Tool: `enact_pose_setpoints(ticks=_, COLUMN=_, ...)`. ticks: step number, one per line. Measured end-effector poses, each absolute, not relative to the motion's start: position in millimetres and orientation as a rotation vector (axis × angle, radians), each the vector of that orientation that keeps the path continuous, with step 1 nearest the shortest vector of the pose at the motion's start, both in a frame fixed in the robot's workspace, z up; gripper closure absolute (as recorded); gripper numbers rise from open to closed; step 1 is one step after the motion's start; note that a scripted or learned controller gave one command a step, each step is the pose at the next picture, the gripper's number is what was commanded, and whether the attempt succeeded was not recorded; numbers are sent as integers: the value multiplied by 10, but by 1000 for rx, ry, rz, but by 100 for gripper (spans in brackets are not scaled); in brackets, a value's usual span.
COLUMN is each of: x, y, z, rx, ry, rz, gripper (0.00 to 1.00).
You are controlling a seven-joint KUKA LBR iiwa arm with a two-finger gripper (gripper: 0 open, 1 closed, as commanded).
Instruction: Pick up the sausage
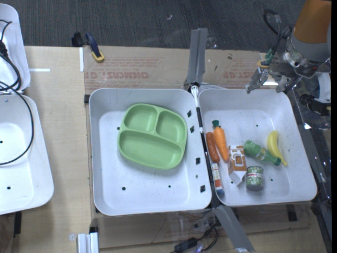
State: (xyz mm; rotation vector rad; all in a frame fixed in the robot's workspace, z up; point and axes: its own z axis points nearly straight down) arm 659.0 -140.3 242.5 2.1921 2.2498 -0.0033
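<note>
sausage (211,147): hemmed by bin wall (202,141) on its left, carrot (220,142) touching on its right | open floor: right bin's upper half (247,109)

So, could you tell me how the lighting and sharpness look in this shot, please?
In the camera view the light is even and soft, with only faint shadows under the green tray and the sausage; the white bin walls are bright but not blown out; the gripper at the upper right looks slightly blurred; small items such as the can are too soft to read labels.
</note>
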Motion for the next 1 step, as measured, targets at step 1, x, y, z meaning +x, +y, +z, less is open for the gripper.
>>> enact_pose_setpoints(ticks=1, x=6584, y=-1081, z=1049, rx=2268, ry=2175, rz=-3, gripper=0)
